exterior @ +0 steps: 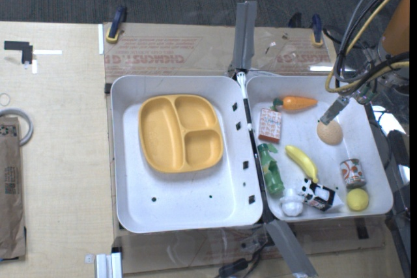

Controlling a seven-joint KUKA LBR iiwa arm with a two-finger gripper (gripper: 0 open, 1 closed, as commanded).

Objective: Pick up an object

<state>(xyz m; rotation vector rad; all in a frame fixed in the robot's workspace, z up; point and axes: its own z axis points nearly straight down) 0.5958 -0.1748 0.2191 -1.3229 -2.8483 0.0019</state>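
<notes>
- Camera view: your gripper hangs at right of frame, tip touching the tan egg in the right bin; jaws' state cannot be told.
- Cardboard at top carries faint red "CHEMCZ…" lettering; the can label is unreadable.

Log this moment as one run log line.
stage: reaching | gripper: low in right bin, at tan egg | held: nothing seen | left bin: yellow plate

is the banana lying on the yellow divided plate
No, the banana lies in the right bin among other items, while the yellow divided plate sits in the left bin.
</notes>
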